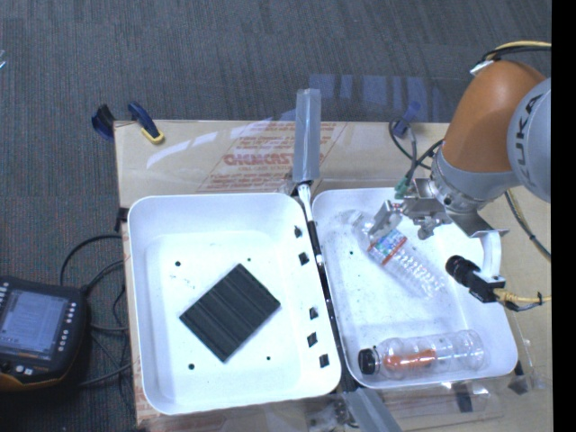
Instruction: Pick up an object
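Arm (490, 129): reaches in from the right, wrist low over the far part of the right bin (346, 207).
Gripper (389, 228): down at the far end of the clear bottle (407, 261), at or just above its labelled end; contact cannot be made out.
Grip: cannot tell whether it is released or clenched; the bottle is not plainly seen between its parts.
Clear bottle: lies slantwise on the floor of the right bin, not lifted.
Second bottle (423, 354): lies along the near wall of the right bin, dark cap to the left, orange inside, well apart from the gripper.
Left bin (144, 219): holds a dark ribbed slab (230, 311), untouched.
Progress: judged as the approach or grasp step; nothing is raised.
Left to do: secure a hold and lift.
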`<state>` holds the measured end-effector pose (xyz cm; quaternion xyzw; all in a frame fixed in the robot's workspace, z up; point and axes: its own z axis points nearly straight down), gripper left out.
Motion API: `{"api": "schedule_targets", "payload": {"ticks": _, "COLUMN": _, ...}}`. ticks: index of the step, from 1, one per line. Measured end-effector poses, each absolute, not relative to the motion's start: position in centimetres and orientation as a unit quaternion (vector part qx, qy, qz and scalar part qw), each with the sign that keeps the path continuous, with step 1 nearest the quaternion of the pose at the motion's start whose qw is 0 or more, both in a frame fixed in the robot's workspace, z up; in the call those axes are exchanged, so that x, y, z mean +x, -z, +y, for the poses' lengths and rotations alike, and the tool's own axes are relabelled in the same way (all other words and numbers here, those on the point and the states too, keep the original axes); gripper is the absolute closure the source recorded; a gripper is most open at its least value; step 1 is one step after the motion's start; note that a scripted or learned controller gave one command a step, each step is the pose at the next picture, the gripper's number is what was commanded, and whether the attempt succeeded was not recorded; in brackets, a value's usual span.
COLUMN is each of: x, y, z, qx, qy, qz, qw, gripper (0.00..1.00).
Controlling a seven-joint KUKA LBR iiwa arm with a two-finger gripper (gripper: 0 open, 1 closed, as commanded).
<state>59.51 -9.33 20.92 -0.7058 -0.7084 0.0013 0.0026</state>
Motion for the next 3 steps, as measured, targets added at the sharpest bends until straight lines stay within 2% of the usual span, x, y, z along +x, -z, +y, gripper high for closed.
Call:
{"api": "schedule_targets", "payload": {"ticks": 1, "x": 59.1, "y": -12.1, "z": -9.7, "qx": -0.743, "qy": 0.0093, "qz": -0.669, "qw": -0.010, "gripper": 0.00}}
{"api": "schedule_targets", "payload": {"ticks": 2, "x": 64.0, "y": -11.0, "z": -12.5, "qx": -0.691, "qy": 0.0101, "qz": -0.722, "qw": -0.016, "gripper": 0.00}}
{"api": "schedule_targets", "payload": {"ticks": 3, "x": 62.9, "y": -8.9, "z": -12.3, "qx": -0.693, "qy": 0.0007, "qz": -0.721, "qw": 0.000, "gripper": 0.00}}
